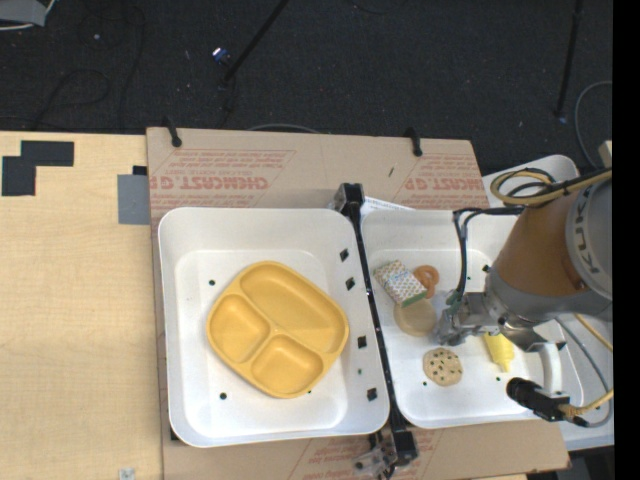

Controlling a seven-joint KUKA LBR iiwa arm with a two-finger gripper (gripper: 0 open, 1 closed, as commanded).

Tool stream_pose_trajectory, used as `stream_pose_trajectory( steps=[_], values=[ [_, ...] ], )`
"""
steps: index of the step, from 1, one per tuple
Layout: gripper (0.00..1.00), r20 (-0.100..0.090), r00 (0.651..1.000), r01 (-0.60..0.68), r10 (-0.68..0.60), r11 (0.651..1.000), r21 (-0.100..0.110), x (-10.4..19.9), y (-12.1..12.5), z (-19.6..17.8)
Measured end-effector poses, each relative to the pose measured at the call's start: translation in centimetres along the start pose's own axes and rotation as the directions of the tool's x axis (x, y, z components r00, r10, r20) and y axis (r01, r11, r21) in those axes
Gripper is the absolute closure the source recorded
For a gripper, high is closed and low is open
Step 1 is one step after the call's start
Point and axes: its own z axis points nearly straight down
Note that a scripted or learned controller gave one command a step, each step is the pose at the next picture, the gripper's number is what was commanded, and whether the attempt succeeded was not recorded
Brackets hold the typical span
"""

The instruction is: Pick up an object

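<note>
Hemmed by the right shallow white bin [420, 408] wall, the two-finger gripper [455, 326], its opening impossible to judge, hovers beside a round speckled tan cookie [442, 366].

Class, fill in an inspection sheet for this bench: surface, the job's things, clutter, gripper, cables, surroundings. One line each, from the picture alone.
Surface: two white bins, left bin and right bin, on cardboard.
Job's things: right bin holds a cookie, a patterned block, an orange ring, a tan disc, a yellow piece.
Clutter: yellow tray in left bin.
Gripper: gripper low in right bin beside the disc; grasp unclear.
Cables: yellow and black cables by the arm.
Surroundings: dark floor, wooden board.
</note>
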Motion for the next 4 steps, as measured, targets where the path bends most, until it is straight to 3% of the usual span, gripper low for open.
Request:
stream_pose_trajectory(
  steps=[3,4],
  values=[
    [1.00,0.002,1.000,0.007,-0.007,1.000,-0.005,-0.3,0.2,-17.8],
    [1.00,-0.001,1.000,0.009,-0.009,1.000,0.001,5.3,1.0,-16.0]
  ],
)
